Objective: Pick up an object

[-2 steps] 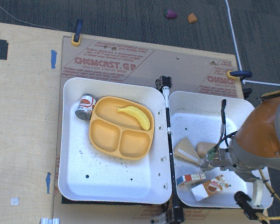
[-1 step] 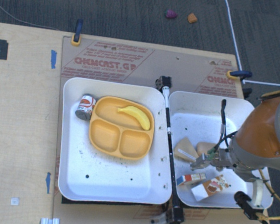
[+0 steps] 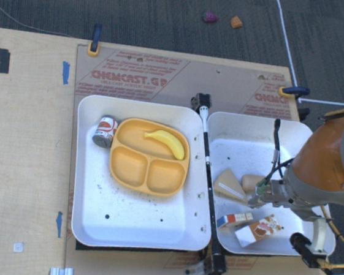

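In the right bin (image 3: 238,149) lie a tan wedge (image 3: 229,187), a tan round piece (image 3: 250,182) partly behind the wrist, a small red and white box (image 3: 234,220) and a white carton with orange print (image 3: 260,231). My gripper (image 3: 257,198) hangs low over this bin, just right of the wedge and above the box, touching or nearly touching the round piece. In the left bin (image 3: 137,225) a yellow divided plate (image 3: 118,169) carries a banana (image 3: 166,143), and a small can (image 3: 104,131) lies at the plate's left.
The orange and grey arm (image 3: 329,164) covers the right bin's right side. A black divider with clips (image 3: 204,150) runs between the bins. Blue and yellow clamps (image 3: 95,40) (image 3: 293,90) hold the cardboard sheet at the back.
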Controlling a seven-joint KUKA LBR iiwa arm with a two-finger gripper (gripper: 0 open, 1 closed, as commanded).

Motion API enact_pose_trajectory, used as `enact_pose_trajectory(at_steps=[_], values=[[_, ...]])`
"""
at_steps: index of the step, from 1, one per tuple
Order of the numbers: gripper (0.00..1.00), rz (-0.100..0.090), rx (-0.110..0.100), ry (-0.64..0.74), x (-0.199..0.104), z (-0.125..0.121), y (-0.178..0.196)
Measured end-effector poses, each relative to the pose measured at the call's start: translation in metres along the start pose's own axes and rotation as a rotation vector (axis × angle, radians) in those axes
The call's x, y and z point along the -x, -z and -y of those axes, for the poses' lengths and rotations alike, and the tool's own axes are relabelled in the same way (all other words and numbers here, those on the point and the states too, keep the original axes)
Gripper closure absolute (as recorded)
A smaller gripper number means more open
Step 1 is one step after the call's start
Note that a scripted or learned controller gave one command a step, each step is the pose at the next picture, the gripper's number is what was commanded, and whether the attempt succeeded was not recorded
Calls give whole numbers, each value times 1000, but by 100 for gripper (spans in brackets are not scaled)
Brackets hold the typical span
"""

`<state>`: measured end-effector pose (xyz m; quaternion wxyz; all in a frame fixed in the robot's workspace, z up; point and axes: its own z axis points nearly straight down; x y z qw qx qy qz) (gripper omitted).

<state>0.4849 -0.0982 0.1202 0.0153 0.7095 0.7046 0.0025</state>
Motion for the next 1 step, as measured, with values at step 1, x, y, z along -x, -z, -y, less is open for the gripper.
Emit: enact_pose_trajectory(at_steps=[1], values=[[0,0,0,0,0,0,0]])
